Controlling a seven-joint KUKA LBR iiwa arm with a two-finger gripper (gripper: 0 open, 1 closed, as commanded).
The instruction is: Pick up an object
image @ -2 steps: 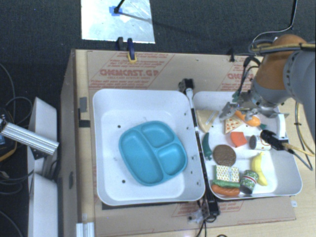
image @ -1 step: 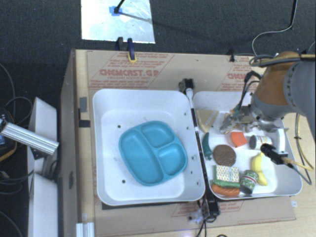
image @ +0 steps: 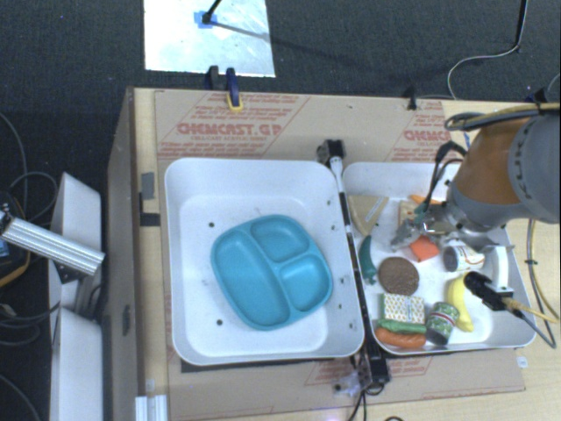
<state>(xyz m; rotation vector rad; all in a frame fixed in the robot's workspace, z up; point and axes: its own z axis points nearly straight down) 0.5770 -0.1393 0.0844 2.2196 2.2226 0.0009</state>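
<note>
End effector [image: 412, 231] low in rt bin [image: 368, 181], by orange block [image: 424, 250]; open/shut state: can't tell.

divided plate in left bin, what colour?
Light blue: the three-compartment plastic plate shows plainly in the camera view.

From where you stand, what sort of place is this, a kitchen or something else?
Probably a robotics lab, not a kitchen: a robot arm reaches over two white bins on a bench, with loose cables on the carpet.
</note>
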